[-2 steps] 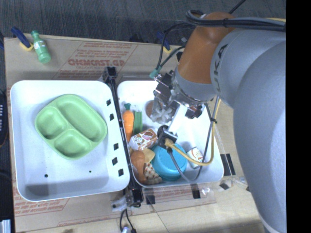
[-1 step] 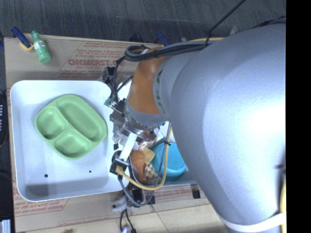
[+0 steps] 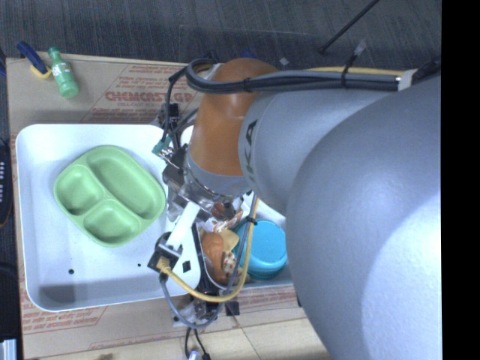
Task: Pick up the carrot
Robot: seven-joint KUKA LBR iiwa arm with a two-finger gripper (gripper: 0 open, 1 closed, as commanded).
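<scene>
Reaching in from the right, our grey arm [image 3: 352, 178] bends its orange-banded wrist down over the seam between the two bins. We see the claw [image 3: 201, 276] low by the blue cup [image 3: 266, 250]. An orange shape that may be the carrot [image 3: 216, 253] sits right against it.

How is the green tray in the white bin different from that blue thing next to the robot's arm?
The green plate is pale green, wide and shallow, split into three compartments; the blue cup is bright blue, round and much smaller. The plate lies fully in view in the left bin, while the cup sits to its right, partly hidden behind the gripper and the arm. Both look like smooth plastic tableware.
</scene>
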